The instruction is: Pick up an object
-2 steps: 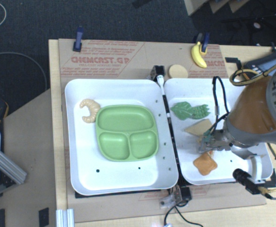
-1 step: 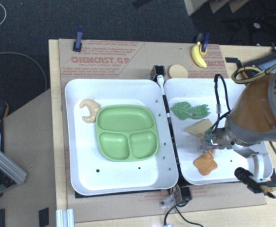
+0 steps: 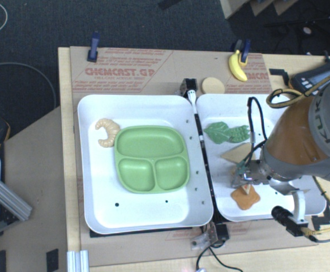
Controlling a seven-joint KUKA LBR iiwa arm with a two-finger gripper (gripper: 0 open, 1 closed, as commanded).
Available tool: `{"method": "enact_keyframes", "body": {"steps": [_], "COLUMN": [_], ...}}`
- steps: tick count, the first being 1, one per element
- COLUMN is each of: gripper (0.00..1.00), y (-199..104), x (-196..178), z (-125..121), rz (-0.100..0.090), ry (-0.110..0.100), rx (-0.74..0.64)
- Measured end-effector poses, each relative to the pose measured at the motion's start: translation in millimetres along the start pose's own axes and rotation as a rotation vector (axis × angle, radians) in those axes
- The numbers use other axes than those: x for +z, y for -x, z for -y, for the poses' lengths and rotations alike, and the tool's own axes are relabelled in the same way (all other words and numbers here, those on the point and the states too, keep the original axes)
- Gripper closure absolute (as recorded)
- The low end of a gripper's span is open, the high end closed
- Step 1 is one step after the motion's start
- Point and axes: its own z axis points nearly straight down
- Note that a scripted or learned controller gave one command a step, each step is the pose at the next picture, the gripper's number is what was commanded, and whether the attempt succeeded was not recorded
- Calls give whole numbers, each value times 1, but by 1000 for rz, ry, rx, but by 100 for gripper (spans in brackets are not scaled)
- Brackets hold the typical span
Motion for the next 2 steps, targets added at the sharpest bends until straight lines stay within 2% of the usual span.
{"method": "enact_keyframes", "body": {"steps": [2], "gripper": [100], "y": [0], "x": [-21], "z": [-1], "rz": [2], "ry": [5], "rx": [0]}}
